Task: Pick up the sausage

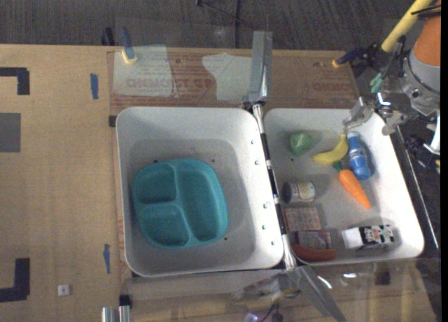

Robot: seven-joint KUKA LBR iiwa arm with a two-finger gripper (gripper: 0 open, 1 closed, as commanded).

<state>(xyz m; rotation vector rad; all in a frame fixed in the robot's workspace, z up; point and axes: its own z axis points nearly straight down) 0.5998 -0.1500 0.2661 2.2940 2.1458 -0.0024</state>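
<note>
The red-brown sausage [314, 253] lay at the near edge of the right white bin [406, 194], close to the divider between the two bins and just below a flat patterned card or packet [305, 218]. To its right, a small black-and-white carton [369, 236] lay on its side. Further up the same bin sat a short tin can [301, 190] on its side, an orange plastic carrot [355, 187], a blue plastic bottle [359, 158], a yellow banana [332, 152] touching the bottle, and a round green vegetable-like piece [302, 143].

The left white bin [140, 131] held a teal plastic tray with three compartments [180, 202].

The gripper [371, 112] hovered over the far right corner of the right bin, near the bottle and banana and well apart from the sausage; nothing was seen between its fingers, and their spread could not be told (they looked small and blurred). The grey arm's orange band [428, 39] showed at the right edge, above the bench [56, 173].
</note>
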